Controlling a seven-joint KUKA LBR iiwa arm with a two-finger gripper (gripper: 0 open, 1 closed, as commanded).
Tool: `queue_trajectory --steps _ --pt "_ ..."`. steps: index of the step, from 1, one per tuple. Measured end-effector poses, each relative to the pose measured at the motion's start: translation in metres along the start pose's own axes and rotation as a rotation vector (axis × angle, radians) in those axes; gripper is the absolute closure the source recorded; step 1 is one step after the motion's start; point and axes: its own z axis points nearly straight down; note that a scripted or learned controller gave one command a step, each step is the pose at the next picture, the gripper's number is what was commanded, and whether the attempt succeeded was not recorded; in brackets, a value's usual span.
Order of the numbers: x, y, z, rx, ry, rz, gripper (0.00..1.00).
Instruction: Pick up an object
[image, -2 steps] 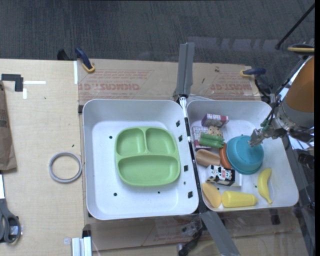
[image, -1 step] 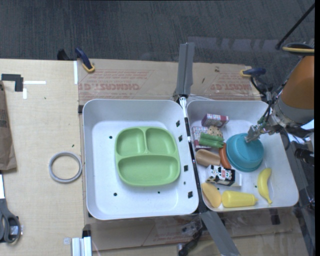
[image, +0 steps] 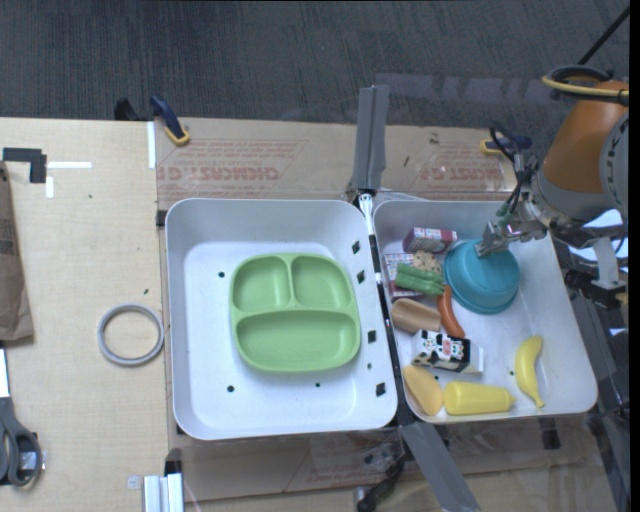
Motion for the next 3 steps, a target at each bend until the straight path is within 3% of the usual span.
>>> queue_trajectory --steps 1,2,3 --pt "0.001 0.000 0.003 0.000 0.002 0.000 0.00" --pt "0.035 0.031 0.004 0.007 0.002 -0.105 0.00" --pt "0.075 0.039 0.003 -0.001 0.001 -0.288 0.00"
